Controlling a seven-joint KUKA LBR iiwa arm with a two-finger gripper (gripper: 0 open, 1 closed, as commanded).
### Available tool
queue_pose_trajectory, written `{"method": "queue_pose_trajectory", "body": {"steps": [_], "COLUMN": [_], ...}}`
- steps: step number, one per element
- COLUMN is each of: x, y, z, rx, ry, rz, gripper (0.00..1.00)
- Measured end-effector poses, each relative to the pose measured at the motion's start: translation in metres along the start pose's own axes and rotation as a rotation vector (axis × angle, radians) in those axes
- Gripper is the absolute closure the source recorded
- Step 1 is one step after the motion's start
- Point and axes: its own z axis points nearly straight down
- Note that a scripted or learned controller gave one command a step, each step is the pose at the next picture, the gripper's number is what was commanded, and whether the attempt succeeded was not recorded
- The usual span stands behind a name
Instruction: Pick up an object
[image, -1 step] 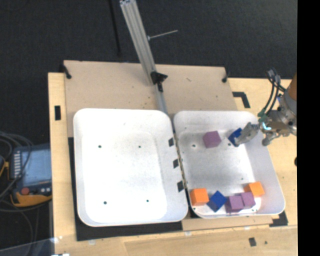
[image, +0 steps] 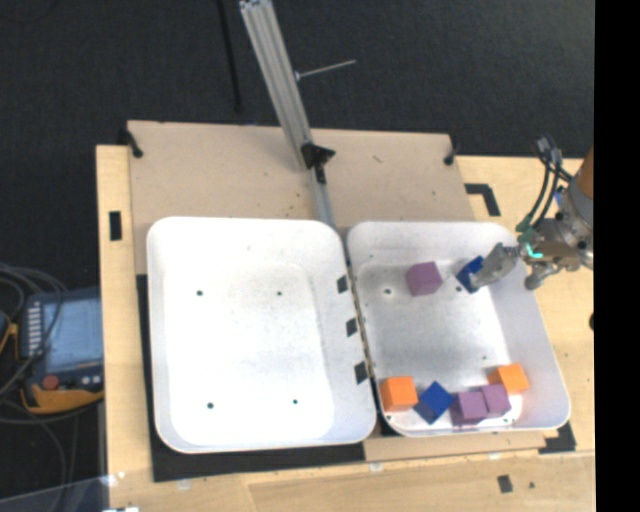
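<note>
i'm reaching in from the right, over the right bin (image: 530, 330), a shallow white tray with rounded corners and a faintly speckled, scuffed floor. my gripper (image: 488, 270) sits low near the bin's upper right area, slanted down toward the left, and there's a small blue block (image: 470, 272) right at my fingertips. it looks pinched there, so i'm calling it clamped on that blue block, though the view is small and soft. just to its left, a matte purple cube (image: 424, 278) rests apart on the bin floor. along the near edge there's a cluster: an orange cube (image: 399, 392), a blue cube (image: 434, 401) turned cornerwise and touching it, two purple cubes (image: 481, 405) pressed side by side, and another orange cube (image: 512, 377) just behind them. the left bin (image: 165, 330) is the same smooth white plastic with a few dark dots. both sit on a pale wooden bench (image: 115, 200).
</note>
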Motion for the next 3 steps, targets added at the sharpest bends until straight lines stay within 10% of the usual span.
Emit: {"method": "queue_pose_trajectory", "body": {"steps": [3], "x": [-0.017], "y": [-0.003], "z": [0.172], "rx": [0.006], "ry": [0.0], "rz": [0.004], "gripper": [0.0]}}
